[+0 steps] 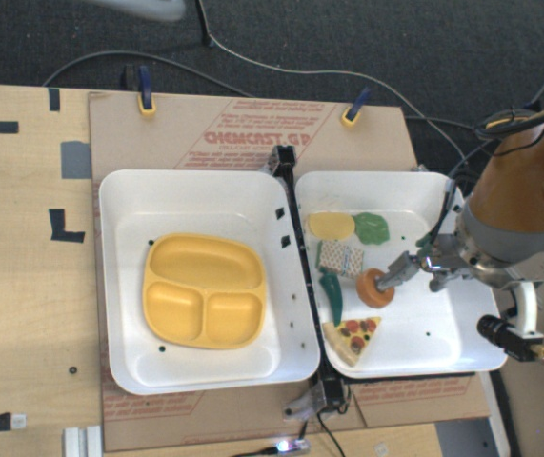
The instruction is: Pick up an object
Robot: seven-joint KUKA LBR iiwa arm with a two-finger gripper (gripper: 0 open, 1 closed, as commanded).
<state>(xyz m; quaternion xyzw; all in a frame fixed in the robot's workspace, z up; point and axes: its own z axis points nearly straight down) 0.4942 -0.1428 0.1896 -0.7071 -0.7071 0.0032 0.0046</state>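
1. End effector (392, 276) low over the right bin (414, 346), reaching in from the right on the grey arm (505, 198) with its orange band.
2. Finger spread: cannot tell, too dark and small against the white floor.
3. Tip just beside the orange round piece (375, 289), at its upper right edge, perhaps touching; nothing seen clamped between fingers.
4. Orange round piece lying on the bin floor near the bin's middle, with a darker brown centre.
5. Left of it, a patterned square piece (340, 256), pale with small coloured marks, lying flat.
6. Above that, a yellow oval piece (331, 225) with a green leafy piece (371, 228) just beside it on the right, both near the bin's far wall.
7. Along the left wall, a dark green pepper-shaped piece (332, 296), lengthwise toward the near side.
8. Near corner: a pizza slice toy (351, 337), wedge pointing down-left, close to the green pepper-shaped piece.
9. Left bin (119, 208) alongside, touching at a black divider, holding a yellow compartment plate (205, 289) with three sections.
10. Both bins on a cardboard sheet (243, 131) clamped to the bench (14, 255); cables trailing across the dark floor beyond.
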